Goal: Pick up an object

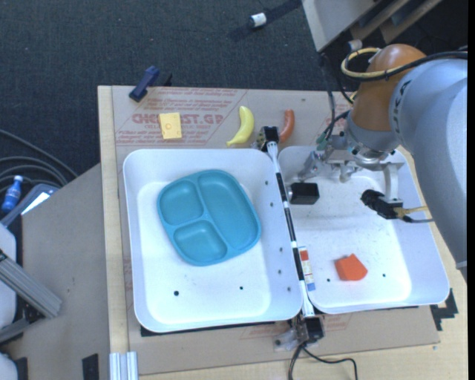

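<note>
You see the arm (415, 96) entering at upper right, its end effector (338, 174) low over the right bin's (386, 289) upper part; you cannot tell its grip state. The blue divided plate (208, 216) lies in the left bin (148, 282), the small orange block (350, 268) at the right bin's lower middle.

Dark grey carpet floor (111, 44) around a plywood bench (200, 104) with faded red lettering. Black cables (37, 159) loop at 9 o'clock, a black strap with a white tip (260, 18) lies at 12. Even, flat lighting, soft shadows.
</note>
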Controlling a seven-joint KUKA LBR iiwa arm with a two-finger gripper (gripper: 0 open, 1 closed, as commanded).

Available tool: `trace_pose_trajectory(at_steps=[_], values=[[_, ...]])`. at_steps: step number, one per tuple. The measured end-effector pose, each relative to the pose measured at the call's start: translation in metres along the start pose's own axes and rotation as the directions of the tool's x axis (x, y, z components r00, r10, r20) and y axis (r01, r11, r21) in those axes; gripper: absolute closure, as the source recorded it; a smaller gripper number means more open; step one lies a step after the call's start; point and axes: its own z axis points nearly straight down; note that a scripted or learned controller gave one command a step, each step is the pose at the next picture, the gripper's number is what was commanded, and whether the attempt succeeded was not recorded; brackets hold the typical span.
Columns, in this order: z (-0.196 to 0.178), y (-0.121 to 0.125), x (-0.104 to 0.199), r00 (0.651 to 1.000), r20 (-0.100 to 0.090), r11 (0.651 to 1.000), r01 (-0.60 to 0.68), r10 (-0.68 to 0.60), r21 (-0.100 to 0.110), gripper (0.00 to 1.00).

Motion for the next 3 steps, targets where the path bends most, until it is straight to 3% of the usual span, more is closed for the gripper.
trace_pose_trajectory(at_steps=[1,2,3], values=[[0.011,-0.07,0.005,1.0,-0.002,1.0,-0.002,0.002,0.002,0.0],[0.001,-0.069,0.005,1.0,-0.002,1.0,-0.003,0.003,0.0,1.0],[0.001,-0.069,0.005,1.0,-0.003,1.0,-0.003,0.003,0.0,0.0]])
